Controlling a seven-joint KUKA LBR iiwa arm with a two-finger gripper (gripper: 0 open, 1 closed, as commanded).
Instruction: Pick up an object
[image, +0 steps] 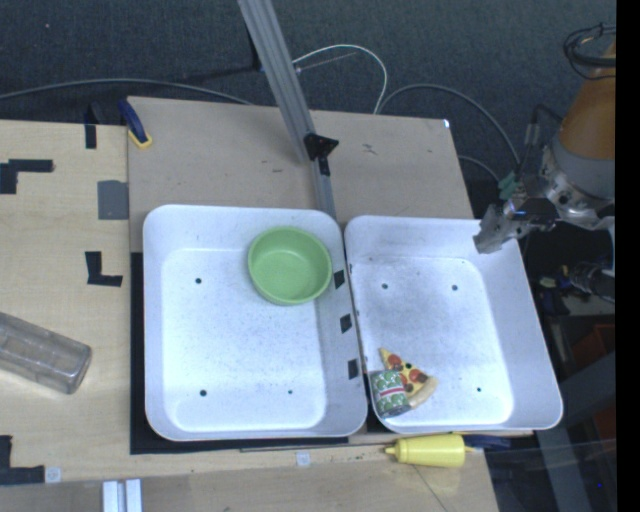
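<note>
Camera view: pizza slice toy (404, 382) lies flat in right bin (500, 330), near-left corner. Gripper (492, 236) over bin's far-right rim; finger state: cannot tell. Toy likely light, thin; pinch across edges.

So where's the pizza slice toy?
The pizza slice toy lies in the right bin, at its near left corner, just above the yellow bottle lying outside the bin on the bench.

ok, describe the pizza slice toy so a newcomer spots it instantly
Find the right-hand white bin. The pizza slice toy lies in its near-left corner, against the wall shared with the other bin. It is a small, flat, multicoloured wedge, unlike the round green bowl or the yellow bottle outside.
</note>
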